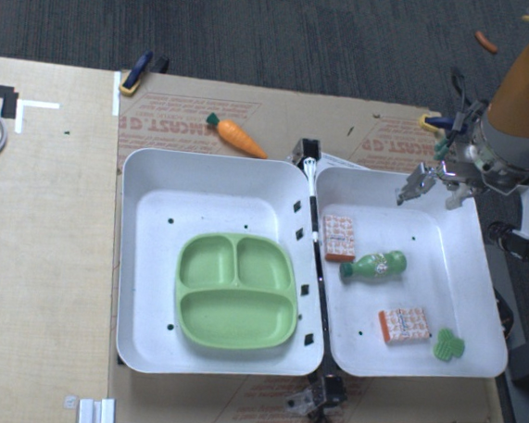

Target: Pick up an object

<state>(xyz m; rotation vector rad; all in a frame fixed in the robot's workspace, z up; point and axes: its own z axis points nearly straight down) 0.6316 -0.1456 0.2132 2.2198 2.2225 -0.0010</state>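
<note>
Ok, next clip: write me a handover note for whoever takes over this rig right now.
Gripper: hanging over the back edge of the right bin, fingers apart, nothing between them.
Right bin holds a green bottle lying on its side, a box behind it to the left, a second box nearer the front, and a small green piece in the front right corner.
Left bin holds a green divided tray. A toy carrot lies on the cardboard behind the bins.
Done: nothing picked yet.
Left: lower onto an object, close, lift.
</note>
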